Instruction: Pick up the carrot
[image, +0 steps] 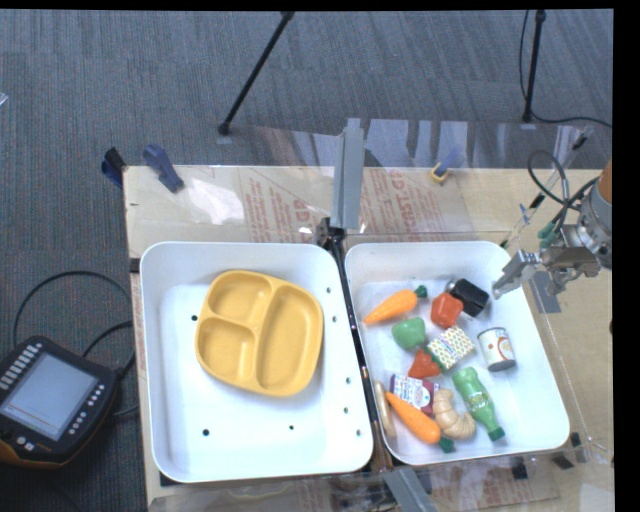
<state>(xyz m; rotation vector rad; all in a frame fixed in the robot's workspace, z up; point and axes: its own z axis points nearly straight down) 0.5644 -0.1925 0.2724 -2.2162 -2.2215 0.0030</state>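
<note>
The carrot lies in the right bin, near that bin's far left corner. It is a smooth, tapered orange cone of moulded plastic with a small green cap at its thick end, which points toward the bin's far edge. A second carrot of the same form lies at the near left corner, beside a knobbly tan piece. Between the two sit a green pepper, a glossy green bottle, a small cylindrical can and a patterned box. The left bin carries a yellow three-compartment tray with rounded corners. The pincer hangs over the right bin's far right corner, apart from every item; its finger position cannot be determined.
</note>
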